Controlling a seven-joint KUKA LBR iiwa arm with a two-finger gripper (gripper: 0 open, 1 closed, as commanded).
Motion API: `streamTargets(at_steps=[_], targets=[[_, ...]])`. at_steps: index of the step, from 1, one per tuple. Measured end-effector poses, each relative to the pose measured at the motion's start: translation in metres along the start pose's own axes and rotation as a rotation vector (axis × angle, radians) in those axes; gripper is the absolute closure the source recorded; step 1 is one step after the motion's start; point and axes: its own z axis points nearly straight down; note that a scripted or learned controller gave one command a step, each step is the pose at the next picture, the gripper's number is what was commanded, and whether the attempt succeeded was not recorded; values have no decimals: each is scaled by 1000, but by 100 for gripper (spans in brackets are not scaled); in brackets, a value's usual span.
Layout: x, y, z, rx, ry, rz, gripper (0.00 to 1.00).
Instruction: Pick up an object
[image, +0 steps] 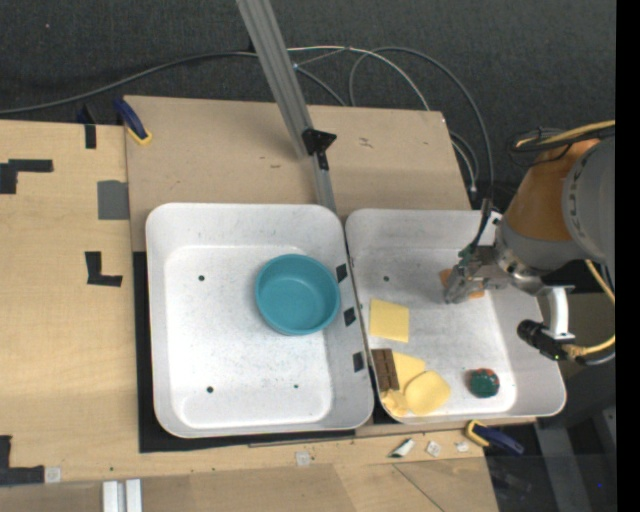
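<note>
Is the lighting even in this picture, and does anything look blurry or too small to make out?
Camera view: soft, even light, faint shadows; the round teal plastic bowl is sharp, while the small dark green object is too small to identify, and the grey two-finger gripper looks slightly soft.

Blue bowl (296, 293): smooth plastic. White bins (180, 300): glossy, speckled. Bench (60, 300): matt wood.

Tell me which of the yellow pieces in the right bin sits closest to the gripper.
The flat yellow square, lying alone mid-bin, is nearest the gripper. The other yellow pieces are heaped at the front edge beside a brown block.
</note>
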Motion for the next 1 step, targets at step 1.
streamTargets(at_steps=[1], targets=[[-6, 0, -62, -1, 0, 2, 100]])
